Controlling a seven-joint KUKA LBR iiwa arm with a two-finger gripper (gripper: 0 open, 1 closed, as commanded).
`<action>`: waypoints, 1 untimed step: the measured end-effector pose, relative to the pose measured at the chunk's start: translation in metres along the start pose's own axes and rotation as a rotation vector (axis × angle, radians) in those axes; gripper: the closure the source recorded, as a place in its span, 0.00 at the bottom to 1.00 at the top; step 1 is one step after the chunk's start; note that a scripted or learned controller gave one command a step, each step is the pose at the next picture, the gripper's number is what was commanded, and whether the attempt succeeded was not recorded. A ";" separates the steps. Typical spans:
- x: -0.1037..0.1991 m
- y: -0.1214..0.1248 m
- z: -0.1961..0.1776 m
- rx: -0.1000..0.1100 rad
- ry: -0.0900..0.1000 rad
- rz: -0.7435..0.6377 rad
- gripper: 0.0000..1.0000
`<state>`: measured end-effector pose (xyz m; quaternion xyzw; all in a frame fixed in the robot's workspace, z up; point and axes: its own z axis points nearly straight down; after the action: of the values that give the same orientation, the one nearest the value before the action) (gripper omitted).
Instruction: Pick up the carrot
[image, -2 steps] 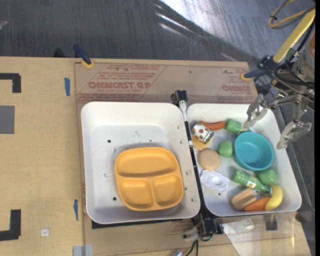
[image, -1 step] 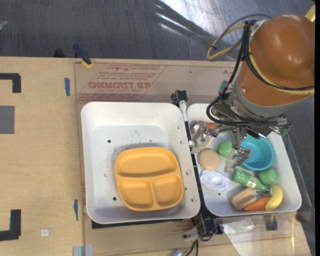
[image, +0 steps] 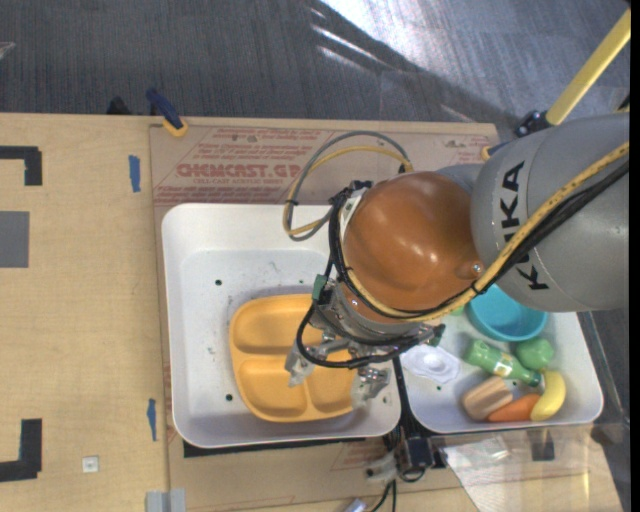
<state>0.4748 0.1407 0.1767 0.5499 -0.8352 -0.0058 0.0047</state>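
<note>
- The pincer (image: 328, 372) hangs over the yellow tray (image: 262, 345) in the left bin (image: 190, 300), its two metal fingers (image: 299, 367) spread apart with nothing between them.
- The carrot (image: 515, 408) lies in the right bin (image: 585, 385), near that bin's front edge, well apart from the pincer.
- Risk, as I judge it: the pincer is over the wrong bin. If it closes here, it takes the tray's divider or nothing at all.
- Second risk: the carrot is crowded. A banana (image: 550, 395) touches it on the right, and a tan rounded piece (image: 486, 396) lies just beside it on the left. Spread fingers coming down could land on a neighbour, push the carrot aside, or grip two things together.
- Third risk: the carrot looks smooth and tapered, so a grip near the thin end might slip off.
- The bin wall is close to the carrot; a finger could strike the rim.
- Materials: both bins are shallow, white, glossy plastic with rounded corners. The tray is matte yellow plastic, split into compartments.
- A green bottle-like toy (image: 500, 360) and a blue bowl (image: 508, 318) sit behind the carrot; both look like smooth moulded plastic.
- The bench (image: 80, 300) is pale board with a cardboard sheet under the bins.
</note>
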 end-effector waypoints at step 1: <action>-0.016 -0.039 0.075 0.023 -0.014 -0.041 0.00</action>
<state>0.5157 0.1404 0.1014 0.5668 -0.8238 -0.0001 -0.0079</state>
